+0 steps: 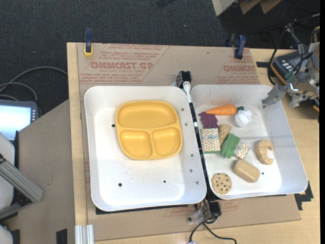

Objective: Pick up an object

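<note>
We're looking at a robotics lab bench here, not a kitchen. Blue clamps (88, 42) are pinning a paper-masked Chemcast sheet (152, 65) to the wooden bench (310, 146), two white bins (101, 187) are sitting on it holding toy food (221, 110), and loose cables (30, 78) are trailing over dark carpet (101, 9).

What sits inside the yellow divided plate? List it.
The yellow divided plate in the left bin shows three bare compartments, nothing in them. What the plate covers on the bin floor beneath it cannot be seen.
</note>
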Controlling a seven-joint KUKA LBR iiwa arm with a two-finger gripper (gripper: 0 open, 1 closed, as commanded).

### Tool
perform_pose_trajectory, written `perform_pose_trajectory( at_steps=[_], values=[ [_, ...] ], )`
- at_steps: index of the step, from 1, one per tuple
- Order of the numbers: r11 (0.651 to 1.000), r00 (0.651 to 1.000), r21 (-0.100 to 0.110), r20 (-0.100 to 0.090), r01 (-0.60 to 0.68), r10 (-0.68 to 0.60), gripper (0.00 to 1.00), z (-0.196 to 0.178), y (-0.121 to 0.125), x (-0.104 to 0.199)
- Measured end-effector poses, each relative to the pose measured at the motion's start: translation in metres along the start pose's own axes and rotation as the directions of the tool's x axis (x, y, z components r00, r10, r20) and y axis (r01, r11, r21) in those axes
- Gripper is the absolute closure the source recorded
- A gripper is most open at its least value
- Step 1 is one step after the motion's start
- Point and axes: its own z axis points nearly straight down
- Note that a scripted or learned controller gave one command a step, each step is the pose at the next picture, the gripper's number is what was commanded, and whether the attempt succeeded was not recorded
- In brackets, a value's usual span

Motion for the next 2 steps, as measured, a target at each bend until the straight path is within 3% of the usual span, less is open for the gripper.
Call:
perform_pose_trajectory(
  at_steps=[1, 2],
  values=[
    [1.000, 1.000, 0.006, -0.005, 0.008, -0.008, 0.00, 0.108, 0.053, 0.068],
    [1.000, 1.000, -0.013, -0.005, 0.000, 0.000, 0.00, 0.132, 0.048, 0.069]
  ],
)
